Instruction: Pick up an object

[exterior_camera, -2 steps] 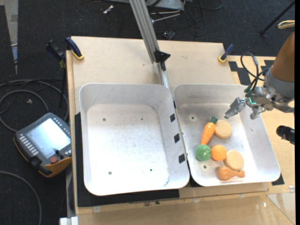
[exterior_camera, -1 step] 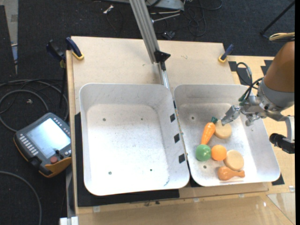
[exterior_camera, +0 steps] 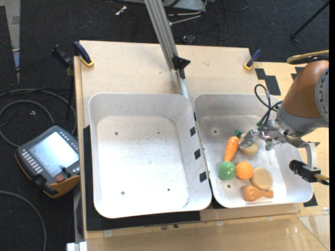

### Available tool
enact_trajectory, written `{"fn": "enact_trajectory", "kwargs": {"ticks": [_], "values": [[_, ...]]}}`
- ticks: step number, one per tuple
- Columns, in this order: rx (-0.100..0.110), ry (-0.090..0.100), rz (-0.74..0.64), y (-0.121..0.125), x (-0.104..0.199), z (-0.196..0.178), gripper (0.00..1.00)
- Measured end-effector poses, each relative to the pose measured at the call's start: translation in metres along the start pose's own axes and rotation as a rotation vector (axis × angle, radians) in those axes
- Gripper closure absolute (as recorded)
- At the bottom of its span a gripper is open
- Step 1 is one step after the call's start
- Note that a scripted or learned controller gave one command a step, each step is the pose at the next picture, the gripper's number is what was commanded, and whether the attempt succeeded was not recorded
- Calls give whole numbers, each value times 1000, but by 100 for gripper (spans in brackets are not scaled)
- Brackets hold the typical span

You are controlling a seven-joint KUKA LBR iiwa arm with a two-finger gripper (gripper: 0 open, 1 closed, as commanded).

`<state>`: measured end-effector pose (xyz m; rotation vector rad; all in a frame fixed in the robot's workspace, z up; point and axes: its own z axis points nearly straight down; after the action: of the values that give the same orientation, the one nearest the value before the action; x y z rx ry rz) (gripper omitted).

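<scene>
Over the right bin [exterior_camera: 293, 195], the jaws of the gripper [exterior_camera: 250, 139] hang low just above a pale, rounded object [exterior_camera: 249, 149], partly hidden beneath them; whether they are spread or pinching it cannot be told. Beside them lies a toy carrot [exterior_camera: 231, 148]. Nearer the front sit a green ball [exterior_camera: 226, 170], an orange ball [exterior_camera: 244, 170], a tan disc [exterior_camera: 262, 179] and an orange pear-shaped piece [exterior_camera: 256, 193]. The arm [exterior_camera: 309, 98] is cut off at the right edge. The left bin [exterior_camera: 99, 135] stands alongside on the tabletop [exterior_camera: 131, 61].

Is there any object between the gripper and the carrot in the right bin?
Nothing visible stands between them. The gripper is just right of the carrot, at its upper end, inside the right bin. A pale round object lies directly beneath the gripper, beside the carrot.
</scene>
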<state>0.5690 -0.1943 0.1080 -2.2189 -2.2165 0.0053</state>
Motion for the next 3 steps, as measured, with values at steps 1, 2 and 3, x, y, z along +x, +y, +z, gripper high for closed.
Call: {"fn": "enact_trajectory", "kwargs": {"ticks": [1, 2, 3], "values": [[-5, -1, -1, 0, 0, 13, 0], [-8, -2, -1, 1, 0, 2, 100], [-12, -4, 1, 2, -7, -43, 100]]}}
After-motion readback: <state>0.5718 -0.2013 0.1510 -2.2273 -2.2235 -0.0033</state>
